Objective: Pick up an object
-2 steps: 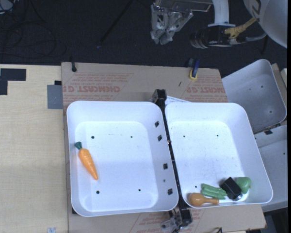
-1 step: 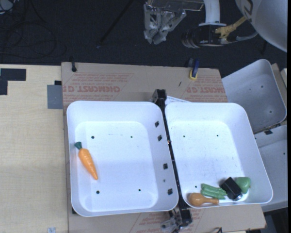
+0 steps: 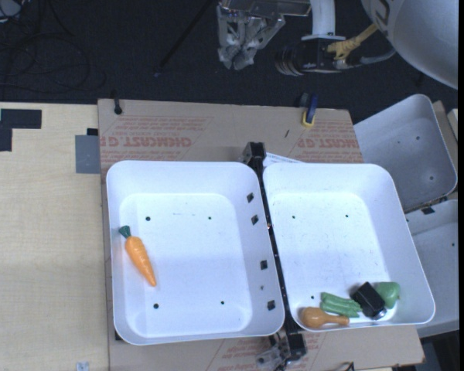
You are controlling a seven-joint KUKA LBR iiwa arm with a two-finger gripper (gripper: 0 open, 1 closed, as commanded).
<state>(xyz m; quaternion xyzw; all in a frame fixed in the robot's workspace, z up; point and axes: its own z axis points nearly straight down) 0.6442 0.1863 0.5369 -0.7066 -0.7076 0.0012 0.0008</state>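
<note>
A tan pear [image 3: 322,318] lies at the right bin's [image 3: 336,182] near edge, touching green beans [image 3: 341,304]; a black block [image 3: 369,300] leans just beyond, against a green pepper [image 3: 387,291]; across the divider — in the left bin [image 3: 182,178] — a carrot [image 3: 140,259] lies by the left wall; the gripper [image 3: 243,41] hangs well behind the bins, grasping nothing, fingers apart.

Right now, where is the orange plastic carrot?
The orange plastic carrot lies in the left white bin, against its left wall, alone, toward the near side.
</note>
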